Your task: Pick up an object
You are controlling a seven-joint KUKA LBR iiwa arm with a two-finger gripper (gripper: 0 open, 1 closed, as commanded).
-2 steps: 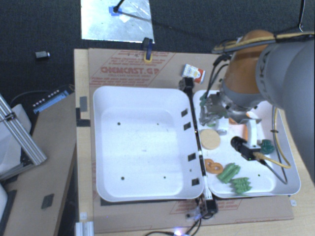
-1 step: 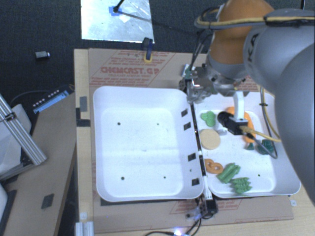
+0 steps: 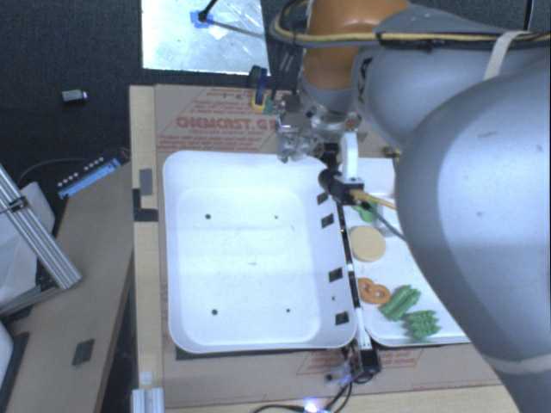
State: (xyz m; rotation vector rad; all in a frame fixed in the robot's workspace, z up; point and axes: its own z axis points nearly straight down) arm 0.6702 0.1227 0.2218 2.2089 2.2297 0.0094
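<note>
Both white bins [image 3: 185, 231] sit below; gripper [image 3: 297, 144] grasp indiscernible, arm [image 3: 465, 170] hiding toys.

bench [image 3: 112, 256] | 2 white bins side by side: left bin [image 3: 185, 231], right bin [image 3: 430, 338] | on printed cardboard sheet [image 3: 215, 120]

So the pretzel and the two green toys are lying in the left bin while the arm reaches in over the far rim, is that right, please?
Not quite: the pretzel and the two green toys lie in the right bin, near its front edge, beside a tan round piece. The camera view shows this. The rest stands: the arm reaches in over the far rim.
</note>
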